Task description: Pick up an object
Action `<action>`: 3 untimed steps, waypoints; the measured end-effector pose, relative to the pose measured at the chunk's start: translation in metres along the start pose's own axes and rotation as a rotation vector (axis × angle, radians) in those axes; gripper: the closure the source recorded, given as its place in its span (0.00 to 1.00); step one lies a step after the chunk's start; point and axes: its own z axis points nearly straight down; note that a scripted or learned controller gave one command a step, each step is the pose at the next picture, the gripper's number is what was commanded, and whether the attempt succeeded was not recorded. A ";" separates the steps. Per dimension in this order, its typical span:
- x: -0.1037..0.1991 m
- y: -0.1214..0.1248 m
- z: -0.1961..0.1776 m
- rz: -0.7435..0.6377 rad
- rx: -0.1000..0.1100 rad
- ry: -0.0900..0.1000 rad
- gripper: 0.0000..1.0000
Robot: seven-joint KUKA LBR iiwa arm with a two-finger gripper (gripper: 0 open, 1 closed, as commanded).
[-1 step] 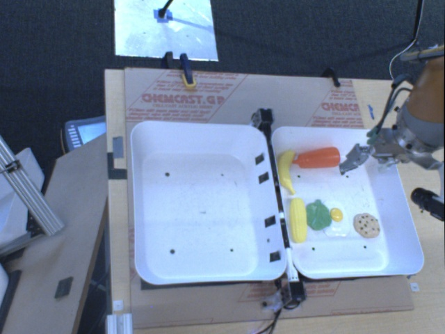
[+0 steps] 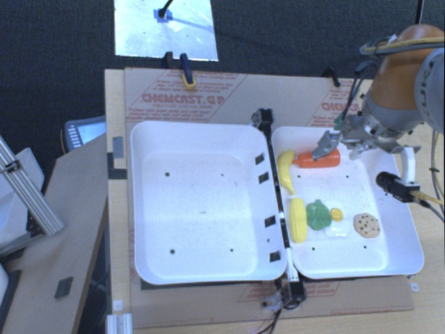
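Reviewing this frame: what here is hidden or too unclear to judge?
- Pincer: seen from above in the camera view, its own body covers the tips, so open or shut is unclear.
- Carrot: the pincer covers part of it; contact is uncertain.
- Arm: cut off by the right edge.
- Small white piece by the cookie: too small to identify.

Gripper low over carrot in right bin, beside banana; corn, cookie nearer.

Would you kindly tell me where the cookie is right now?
The cookie lies in the right bin, toward its near right part, just right of the green toy.
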 end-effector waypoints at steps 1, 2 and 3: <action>-0.047 -0.087 -0.127 0.013 -0.003 -0.002 0.00; -0.044 -0.082 -0.132 0.003 -0.003 -0.002 1.00; 0.027 -0.053 -0.122 -0.003 0.001 0.002 1.00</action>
